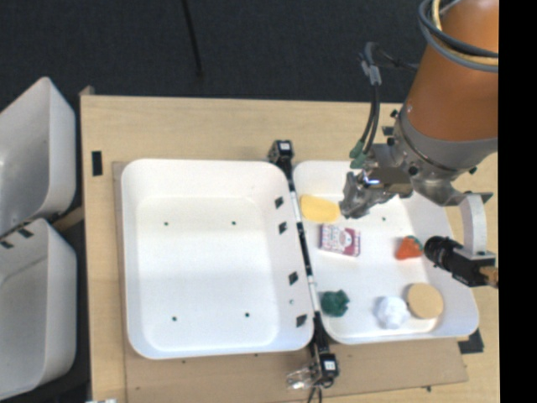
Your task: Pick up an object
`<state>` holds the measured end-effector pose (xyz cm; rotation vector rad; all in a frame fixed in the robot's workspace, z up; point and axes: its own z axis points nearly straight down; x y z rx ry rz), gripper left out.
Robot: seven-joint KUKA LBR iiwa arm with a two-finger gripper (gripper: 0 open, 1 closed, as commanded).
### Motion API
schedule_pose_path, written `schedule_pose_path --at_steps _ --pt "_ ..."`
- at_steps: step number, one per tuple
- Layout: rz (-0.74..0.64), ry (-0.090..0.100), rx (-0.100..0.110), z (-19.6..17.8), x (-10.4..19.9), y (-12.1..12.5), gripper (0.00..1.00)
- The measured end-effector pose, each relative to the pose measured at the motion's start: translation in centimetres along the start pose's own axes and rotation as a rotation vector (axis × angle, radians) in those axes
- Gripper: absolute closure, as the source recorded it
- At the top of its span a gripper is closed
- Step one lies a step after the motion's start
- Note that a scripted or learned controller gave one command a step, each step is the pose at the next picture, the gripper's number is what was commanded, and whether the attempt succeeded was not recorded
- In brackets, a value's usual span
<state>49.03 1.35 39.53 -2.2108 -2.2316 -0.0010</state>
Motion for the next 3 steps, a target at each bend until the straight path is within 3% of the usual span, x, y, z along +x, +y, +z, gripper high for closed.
schedule_pose_path --at_steps 1,2,3 --pt "0.003 -0.002 -0.004 -1.2 -0.5 0.1 1.00" --pt "0.017 -0.003 0.011 10.5 -7.4 -0.3 1.00" --pt "0.014 -0.002 0.008 20.0 -11.0 -0.3 1.00"
